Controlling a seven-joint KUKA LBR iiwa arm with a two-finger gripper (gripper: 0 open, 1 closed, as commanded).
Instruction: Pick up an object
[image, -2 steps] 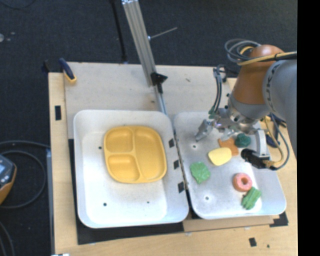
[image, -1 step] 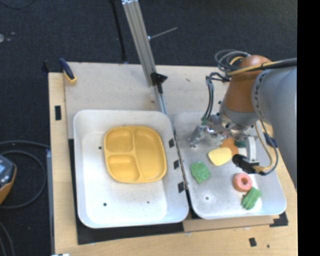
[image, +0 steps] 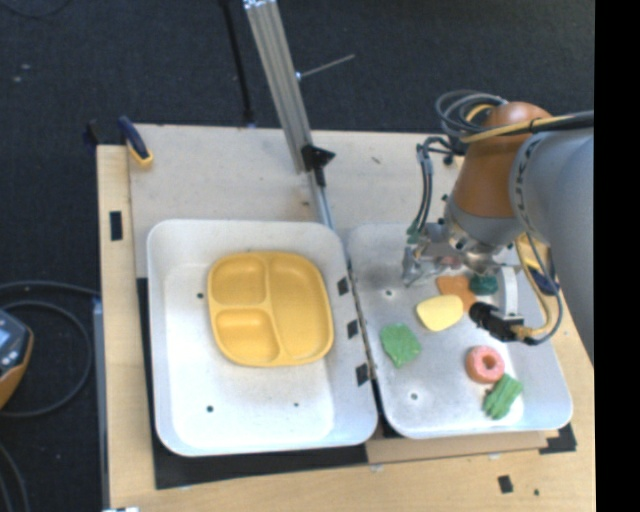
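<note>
Camera view: gripper (image: 432, 262) is poised low over right bin (image: 400, 415) near yellow piece (image: 439, 313); jaw state cannot be told. Descent and closure are judged outstanding.

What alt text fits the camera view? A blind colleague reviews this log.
The arm's gripper hangs over the right bin, above a yellow piece, green leaf toy, pink donut and green item. The left bin holds a yellow divided plate.
</note>
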